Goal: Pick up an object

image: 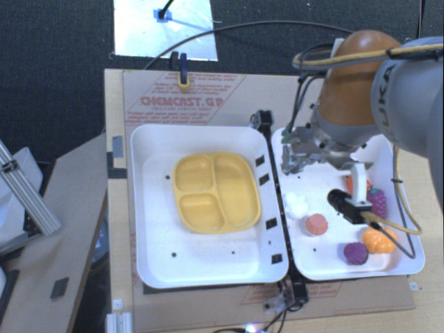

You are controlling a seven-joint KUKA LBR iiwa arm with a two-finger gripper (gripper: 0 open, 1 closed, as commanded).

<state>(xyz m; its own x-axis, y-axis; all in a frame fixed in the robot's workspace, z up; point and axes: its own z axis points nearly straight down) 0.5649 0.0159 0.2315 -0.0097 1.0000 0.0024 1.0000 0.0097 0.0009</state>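
My gripper (291, 162) hangs low over the upper left part of the right bin (326, 272), near the divider between the bins. Nothing shows in its grasp. Below it in that bin lie a small white lump (296, 204) and a salmon-pink round piece (316, 224). Toward the front right are a purple piece (356, 253) and an orange one (379, 240). A bunch of purple grapes (377, 201) and a red-orange piece (349, 183), partly hidden by the arm, sit at the right.
The left bin (149, 207) holds a yellow divided plate (215, 191). Black clips line the divider (272, 200) between the bins. The grey arm with its orange band (357, 75) covers the right bin's far side.
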